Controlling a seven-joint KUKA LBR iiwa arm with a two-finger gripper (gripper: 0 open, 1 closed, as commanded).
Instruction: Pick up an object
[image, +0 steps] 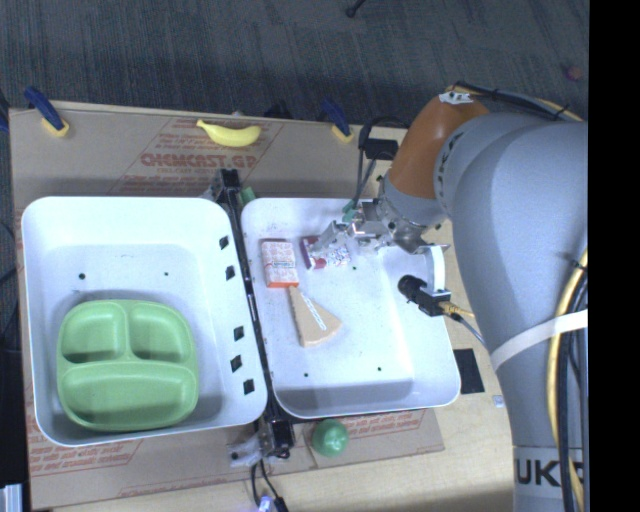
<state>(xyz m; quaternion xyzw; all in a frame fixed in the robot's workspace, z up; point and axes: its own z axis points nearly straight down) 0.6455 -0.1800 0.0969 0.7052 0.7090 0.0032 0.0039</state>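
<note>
My gripper (333, 240) is low in the right bin (400, 370), near its back middle, with the grey arm and its orange band reaching in from the right. A small red and white packet (322, 256) lies right at the gripper's tip, partly covered by it. To its left lies an orange and white packet (279, 263). In front of that, a tan wooden wedge (314, 320) rests on the bin floor.
The left bin (120, 225) holds a green divided plate (126, 362) at its front left. A yellow banana (228, 131) lies on the cardboard behind the bins. A green ball (328, 437) sits on the bench in front of the right bin. Blue clamps hold the cardboard's back edge.
</note>
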